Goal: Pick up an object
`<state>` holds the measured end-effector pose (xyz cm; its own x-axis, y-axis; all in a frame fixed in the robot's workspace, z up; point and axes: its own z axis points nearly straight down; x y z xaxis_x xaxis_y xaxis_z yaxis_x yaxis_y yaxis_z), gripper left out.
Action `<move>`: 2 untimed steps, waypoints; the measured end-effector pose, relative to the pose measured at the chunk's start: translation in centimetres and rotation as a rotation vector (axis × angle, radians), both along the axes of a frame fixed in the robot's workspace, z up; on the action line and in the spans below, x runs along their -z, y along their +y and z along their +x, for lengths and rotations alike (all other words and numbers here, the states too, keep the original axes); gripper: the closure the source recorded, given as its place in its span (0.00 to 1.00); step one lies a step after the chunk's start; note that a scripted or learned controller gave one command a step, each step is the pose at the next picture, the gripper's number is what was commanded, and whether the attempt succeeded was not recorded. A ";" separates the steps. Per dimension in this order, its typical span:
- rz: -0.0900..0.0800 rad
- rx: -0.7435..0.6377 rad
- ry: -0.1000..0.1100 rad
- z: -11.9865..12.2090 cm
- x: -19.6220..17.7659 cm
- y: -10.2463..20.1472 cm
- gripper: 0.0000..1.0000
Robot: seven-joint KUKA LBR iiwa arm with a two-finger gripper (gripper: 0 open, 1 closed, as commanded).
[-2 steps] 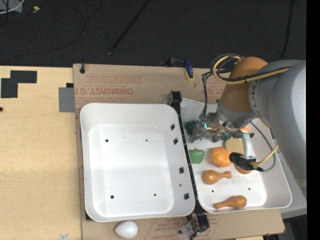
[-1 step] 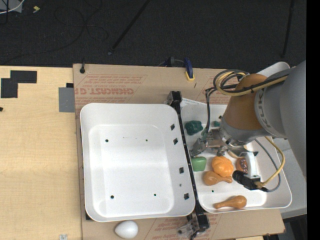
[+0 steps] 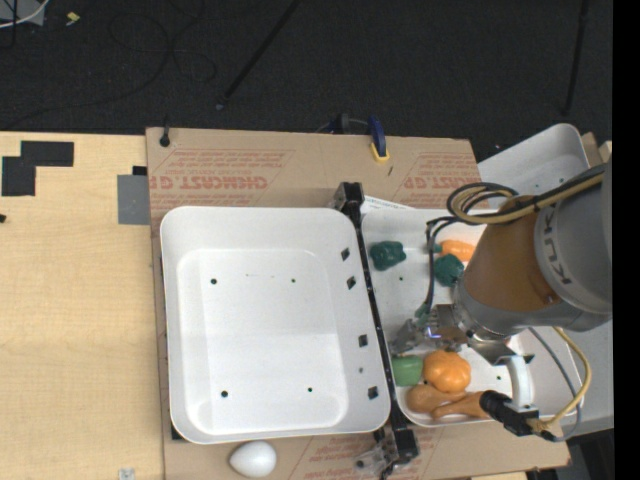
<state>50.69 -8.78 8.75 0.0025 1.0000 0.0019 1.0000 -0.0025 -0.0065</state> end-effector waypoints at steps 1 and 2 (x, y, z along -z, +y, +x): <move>0.000 0.006 -0.003 0.3 -1.1 -0.1 1.00; -0.002 -0.005 -0.008 5.4 -3.7 0.7 1.00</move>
